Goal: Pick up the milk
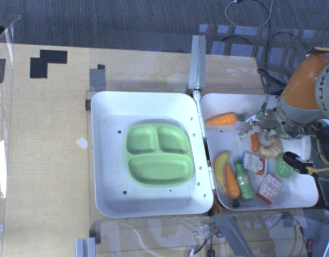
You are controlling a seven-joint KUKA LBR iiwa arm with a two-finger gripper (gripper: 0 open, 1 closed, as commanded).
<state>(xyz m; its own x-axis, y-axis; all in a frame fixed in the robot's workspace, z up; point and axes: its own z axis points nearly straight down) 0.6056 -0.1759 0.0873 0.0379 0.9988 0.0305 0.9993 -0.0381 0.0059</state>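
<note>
The arm reaches in from the right over the right bin, its orange band above the grey wrist, which hangs over the bin's upper right part. The gripper sits below the wrist, low above the bin floor near the bin's back edge, pointing down and toward the left. Whether its jaws are apart or together cannot be told, since the metal parts blur together there.

The milk is a small carton with a white, blue and red face, lying flat on the floor of the right bin, just in front of the gripper and near the bin's middle. Its long axis runs roughly from back-left to front-right, slightly tilted against the bin's edges. No finger touches it.

Around it lie 2 carrots: 1 large carrot near the bin's back-left corner, and 1 smaller carrot by the front edge. A banana curves along the left wall, a green bottle lies beside the milk's left, and a red-and-white carton lies toward the front-right. A bagel-like pastry sits just right of the milk.

The left bin holds a green 3-compartment tray.
</note>
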